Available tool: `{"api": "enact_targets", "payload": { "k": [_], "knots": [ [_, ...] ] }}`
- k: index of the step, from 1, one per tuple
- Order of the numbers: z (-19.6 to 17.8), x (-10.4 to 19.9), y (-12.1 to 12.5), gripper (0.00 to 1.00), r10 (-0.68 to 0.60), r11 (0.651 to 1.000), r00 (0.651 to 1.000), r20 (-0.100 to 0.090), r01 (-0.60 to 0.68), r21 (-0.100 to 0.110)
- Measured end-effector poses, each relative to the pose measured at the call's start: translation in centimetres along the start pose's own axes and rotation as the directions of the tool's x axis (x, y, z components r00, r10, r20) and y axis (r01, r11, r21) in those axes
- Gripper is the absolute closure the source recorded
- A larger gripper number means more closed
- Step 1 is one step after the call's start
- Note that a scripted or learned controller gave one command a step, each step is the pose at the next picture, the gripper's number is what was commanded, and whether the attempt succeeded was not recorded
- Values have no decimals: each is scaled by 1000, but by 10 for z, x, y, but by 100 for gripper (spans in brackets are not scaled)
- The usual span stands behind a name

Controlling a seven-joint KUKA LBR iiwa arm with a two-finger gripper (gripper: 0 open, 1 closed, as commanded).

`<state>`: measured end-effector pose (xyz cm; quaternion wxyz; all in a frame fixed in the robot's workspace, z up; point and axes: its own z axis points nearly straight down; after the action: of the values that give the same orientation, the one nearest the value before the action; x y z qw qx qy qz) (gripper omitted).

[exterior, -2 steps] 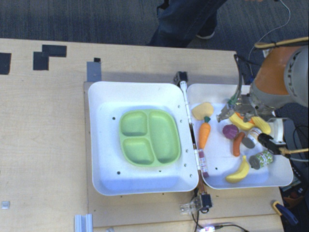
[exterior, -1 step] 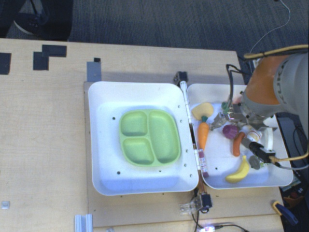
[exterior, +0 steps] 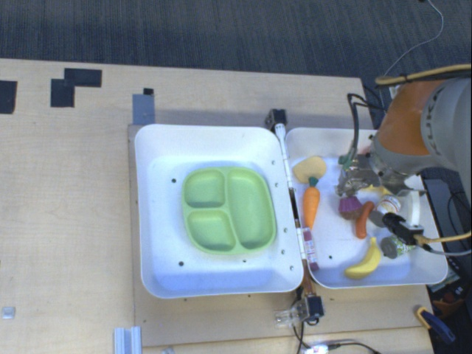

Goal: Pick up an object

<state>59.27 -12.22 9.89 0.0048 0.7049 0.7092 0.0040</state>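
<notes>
- We see two shallow white plastic bins side by side on a pale wooden bench: the left bin and the right bin.
- In the left bin lies a light green plastic tray with three compartments, roughly centred and lying flat.
- The grey arm with its orange band comes in from the right and hangs over the right bin's upper middle.
- The two-finger metal gripper sits low among the toys, just above a small purple block-like object. We cannot tell how its pincer stands (the metal parts blur together from this angle), and nothing can be made out between its tips.
- Objects to pick are all in the right bin. A pale yellow rounded toy, lemon-like, lies near the bin's left wall towards the top.
- Just below it lies an orange toy carrot with a green top, lengthwise along the left wall.
- A red-orange sausage-shaped toy lies just beside the purple object, on its right, tilted.
- A yellow toy banana lies near the bin's lower edge, well apart from the gripper.
- To the right of the sausage shape, a small dark-and-white item lies under the arm (too cluttered to name).
- Black cables run from the arm across the bin's upper edge.
</notes>
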Motion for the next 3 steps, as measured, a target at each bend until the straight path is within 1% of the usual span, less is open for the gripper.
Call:
{"api": "enact_targets", "payload": {
  "k": [1, 2, 3],
  "knots": [
    [0, 0, 0, 0, 0, 1000, 1000, 0, 0, 0],
    [-11, 1, 1, 100, -2, 1000, 1000, 0, 2, -4],
    [-11, 1, 1, 0, -2, 1000, 1000, 0, 2, -3]
  ]
}}
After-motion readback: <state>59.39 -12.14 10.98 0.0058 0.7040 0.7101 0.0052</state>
